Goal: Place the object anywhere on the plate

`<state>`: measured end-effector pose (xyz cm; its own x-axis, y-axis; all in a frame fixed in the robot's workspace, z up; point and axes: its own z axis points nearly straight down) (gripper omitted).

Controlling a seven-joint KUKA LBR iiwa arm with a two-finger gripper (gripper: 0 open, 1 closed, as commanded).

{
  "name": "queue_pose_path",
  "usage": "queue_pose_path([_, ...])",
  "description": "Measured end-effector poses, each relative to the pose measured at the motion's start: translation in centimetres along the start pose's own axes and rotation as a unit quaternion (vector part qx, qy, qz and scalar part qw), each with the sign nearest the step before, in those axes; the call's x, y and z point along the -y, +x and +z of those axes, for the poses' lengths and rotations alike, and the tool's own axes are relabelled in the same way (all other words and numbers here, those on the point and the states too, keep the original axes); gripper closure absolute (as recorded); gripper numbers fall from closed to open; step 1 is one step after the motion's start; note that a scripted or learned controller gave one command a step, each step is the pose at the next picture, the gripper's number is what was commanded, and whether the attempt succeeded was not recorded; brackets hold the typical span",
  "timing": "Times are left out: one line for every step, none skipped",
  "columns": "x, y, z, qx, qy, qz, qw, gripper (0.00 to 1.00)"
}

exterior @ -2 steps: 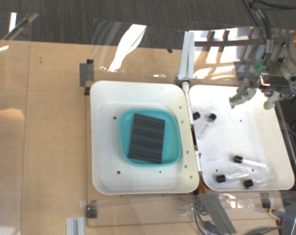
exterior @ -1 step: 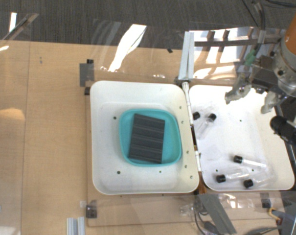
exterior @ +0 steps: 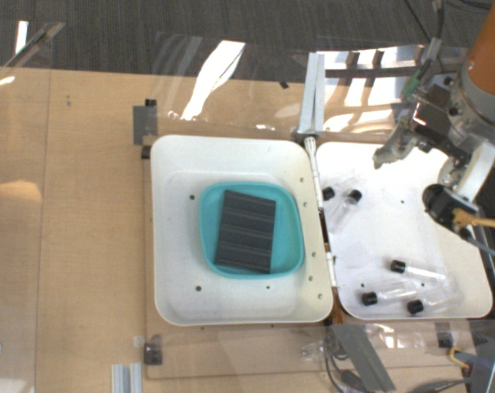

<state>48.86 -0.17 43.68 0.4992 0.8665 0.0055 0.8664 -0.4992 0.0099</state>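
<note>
The dark ribbed block (exterior: 246, 232) already lies flat on the teal plate (exterior: 209, 213) in the left bin, so the job looks done, with the gripper (exterior: 398, 146) off at three o'clock, its state unreadable.

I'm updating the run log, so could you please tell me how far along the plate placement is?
It looks done: the dark ribbed block lies flat on the teal plate in the left bin. Nothing looks in hand; the gripper sits over the right bin's far edge, above several clear black-capped vials. Nothing obvious is left.
</note>
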Motion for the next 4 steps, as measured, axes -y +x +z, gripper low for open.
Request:
queue_pose_path([1.3,2.2,0.0,0.000,0.001,0.072,0.9974,0.00])
queue_pose_path([1.0,1.6,5.0,0.001,0.003,0.118,0.9930,0.00])
queue_pose_path([-6.3,4.8,0.1,0.000,0.000,0.216,0.9765,0.00])
queue_pose_path([-1.3,1.9,0.1,0.001,0.001,0.327,0.9450,0.00])
